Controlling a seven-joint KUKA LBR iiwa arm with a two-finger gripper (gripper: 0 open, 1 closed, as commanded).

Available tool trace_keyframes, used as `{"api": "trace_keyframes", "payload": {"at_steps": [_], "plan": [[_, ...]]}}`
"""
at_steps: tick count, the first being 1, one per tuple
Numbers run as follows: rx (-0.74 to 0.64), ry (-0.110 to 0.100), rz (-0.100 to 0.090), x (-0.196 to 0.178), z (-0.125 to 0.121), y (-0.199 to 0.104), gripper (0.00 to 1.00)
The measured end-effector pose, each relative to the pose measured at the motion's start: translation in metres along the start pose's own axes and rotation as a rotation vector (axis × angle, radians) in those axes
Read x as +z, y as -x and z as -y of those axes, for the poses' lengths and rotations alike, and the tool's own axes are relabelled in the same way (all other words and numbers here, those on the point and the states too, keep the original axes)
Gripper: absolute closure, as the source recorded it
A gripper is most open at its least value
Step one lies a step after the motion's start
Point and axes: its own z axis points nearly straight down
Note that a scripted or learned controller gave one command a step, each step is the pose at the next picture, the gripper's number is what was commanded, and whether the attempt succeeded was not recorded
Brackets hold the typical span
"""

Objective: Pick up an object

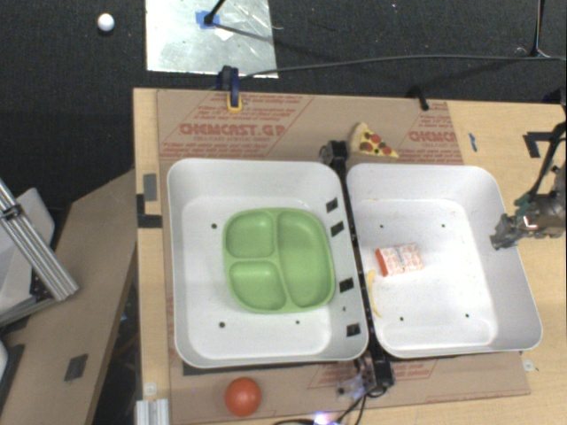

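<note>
Two shallow white bins sat side by side on the surface (292,118), and their contents were sorted in a way that left little choice of target. The left bin (190,237) held a green divided plate (278,259), lying flat near its centre; broad and low, it looked a poor thing for two fingers to pinch. The right bin (496,326) held a small red and white packet (398,259), lying flat left of the bin's middle, well apart from every wall, which probably made it the likelier object to lift.

Outside the bins, a toy pizza slice (373,142) lay on the surface just above the seam between them, and an orange ball (242,396) rested at the lower edge of the frame, below the left bin.

The hand (518,227) hung at the right edge of the frame, over the right bin's right rim, well apart from the packet. It was too small and dark against the rim to tell how far it stood open; nothing could be seen held in it.
</note>
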Motion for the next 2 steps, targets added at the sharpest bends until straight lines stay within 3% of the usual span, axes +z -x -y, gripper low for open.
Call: {"api": "trace_keyframes", "payload": {"at_steps": [2], "plan": [[-0.005,-0.005,-0.004,0.014,-0.032,-0.103,1.0]]}}
